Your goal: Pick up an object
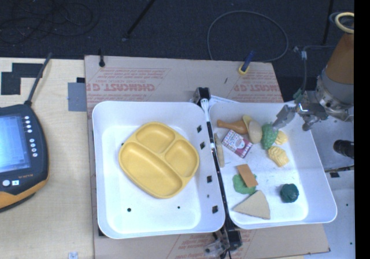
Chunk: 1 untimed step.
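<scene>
The right white bin (324, 194) holds several toy foods. Among them are a red and white packet (237, 143), an orange-brown piece (231, 125), a pale yellow piece (254, 130), a green broccoli (269, 135) and a yellow corn cob (278, 154). Nearer the front lie an orange block (245, 174) on a green piece (240, 185), a beige wedge (254, 206) and a dark green ball (289, 192). My gripper (295, 119) hangs over the bin's far right edge, just right of the broccoli, open with nothing between its fingers.
A yellow divided plate (159, 158) lies in the left bin (110, 206). A teach pendant (17, 148) rests on the bench at far left. Cables run across the dark floor behind the bins.
</scene>
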Available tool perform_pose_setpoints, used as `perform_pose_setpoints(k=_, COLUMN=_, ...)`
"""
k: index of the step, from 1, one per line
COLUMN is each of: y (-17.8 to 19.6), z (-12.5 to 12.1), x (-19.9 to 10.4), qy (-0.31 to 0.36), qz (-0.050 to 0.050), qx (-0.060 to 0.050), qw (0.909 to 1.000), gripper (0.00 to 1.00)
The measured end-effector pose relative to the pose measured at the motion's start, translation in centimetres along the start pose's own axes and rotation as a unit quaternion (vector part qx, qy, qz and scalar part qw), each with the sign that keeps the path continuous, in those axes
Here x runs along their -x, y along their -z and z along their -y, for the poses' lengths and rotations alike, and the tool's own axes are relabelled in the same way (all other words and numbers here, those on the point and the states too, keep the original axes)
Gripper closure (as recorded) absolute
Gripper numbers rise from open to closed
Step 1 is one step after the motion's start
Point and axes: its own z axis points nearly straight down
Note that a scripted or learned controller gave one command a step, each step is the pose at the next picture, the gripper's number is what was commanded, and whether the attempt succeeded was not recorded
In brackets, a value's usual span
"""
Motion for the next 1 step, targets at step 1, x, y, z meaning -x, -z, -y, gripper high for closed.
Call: perform_pose_setpoints(k=1, y=-12.04, z=-2.34, x=1.03, qy=0.000, qz=0.000, qx=0.002, qw=1.0000, gripper=0.00)
